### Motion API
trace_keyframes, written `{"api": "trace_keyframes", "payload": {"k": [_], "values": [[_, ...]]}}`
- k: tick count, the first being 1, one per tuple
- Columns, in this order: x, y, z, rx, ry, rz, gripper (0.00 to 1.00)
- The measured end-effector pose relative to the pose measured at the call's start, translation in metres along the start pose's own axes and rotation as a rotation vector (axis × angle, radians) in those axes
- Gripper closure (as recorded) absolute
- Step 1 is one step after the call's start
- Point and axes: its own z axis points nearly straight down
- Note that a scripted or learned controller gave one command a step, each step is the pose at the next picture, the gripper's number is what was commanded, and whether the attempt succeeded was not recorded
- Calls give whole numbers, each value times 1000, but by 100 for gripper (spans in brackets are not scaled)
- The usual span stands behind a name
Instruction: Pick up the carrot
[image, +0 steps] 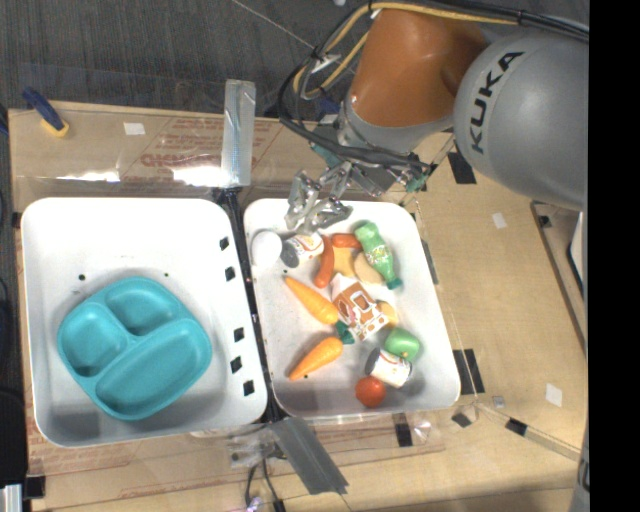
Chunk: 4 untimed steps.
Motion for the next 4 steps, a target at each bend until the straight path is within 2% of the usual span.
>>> {"api": "trace_keyframes", "payload": {"k": [1, 2, 3, 4], "values": [[25, -24, -143, 10, -4, 6, 100], [76, -43, 10, -12, 8, -67, 100], [6, -5, 18, -5, 2, -159, 100], [37, -34, 12, -1, 2, -114, 100]]}}
